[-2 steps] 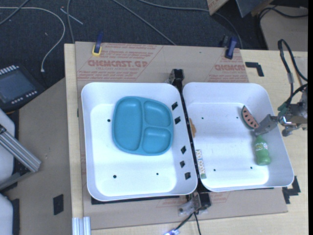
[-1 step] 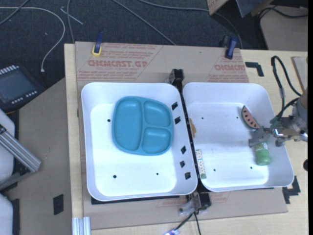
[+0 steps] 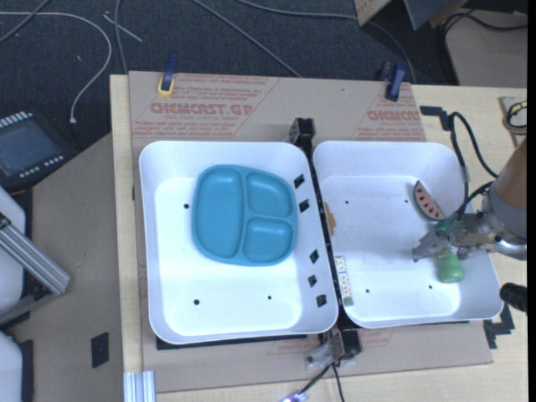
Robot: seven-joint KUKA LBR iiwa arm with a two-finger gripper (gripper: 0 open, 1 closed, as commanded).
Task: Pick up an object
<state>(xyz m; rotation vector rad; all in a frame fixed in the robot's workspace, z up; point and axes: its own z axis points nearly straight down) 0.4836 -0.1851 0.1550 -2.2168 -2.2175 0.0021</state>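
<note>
From above, the gripper [image 3: 441, 249] is low in the right bin [image 3: 377, 308], right at a small green object [image 3: 450, 268], with a watermelon slice [image 3: 427, 201] nearby. Whether it is open or closed, I cannot tell. Lifting remains undone, judging by the object resting on the floor.

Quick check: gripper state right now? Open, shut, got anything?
Gripper: down in the right bin, directly over the green object; open or shut, and whether it has a grip, cannot be told.
</note>
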